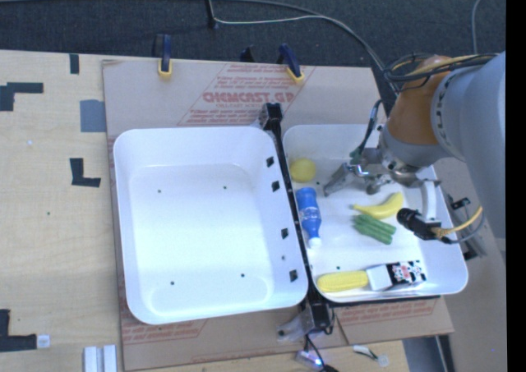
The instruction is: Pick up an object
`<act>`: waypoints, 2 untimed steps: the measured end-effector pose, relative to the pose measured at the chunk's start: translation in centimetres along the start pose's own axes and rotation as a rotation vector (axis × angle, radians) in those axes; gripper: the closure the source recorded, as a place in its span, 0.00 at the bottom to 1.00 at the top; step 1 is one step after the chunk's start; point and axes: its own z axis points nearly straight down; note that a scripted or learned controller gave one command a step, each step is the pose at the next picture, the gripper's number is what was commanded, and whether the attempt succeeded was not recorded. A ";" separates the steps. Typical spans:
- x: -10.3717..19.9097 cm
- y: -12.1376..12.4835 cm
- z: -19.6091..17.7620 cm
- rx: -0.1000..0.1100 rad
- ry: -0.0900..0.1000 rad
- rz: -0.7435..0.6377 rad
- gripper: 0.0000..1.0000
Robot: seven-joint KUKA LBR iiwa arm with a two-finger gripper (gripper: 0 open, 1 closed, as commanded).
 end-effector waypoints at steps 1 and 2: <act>-0.1 0.1 -1.3 -0.004 -0.001 0.000 1.00; -0.5 0.1 -7.5 -0.007 -0.001 0.001 1.00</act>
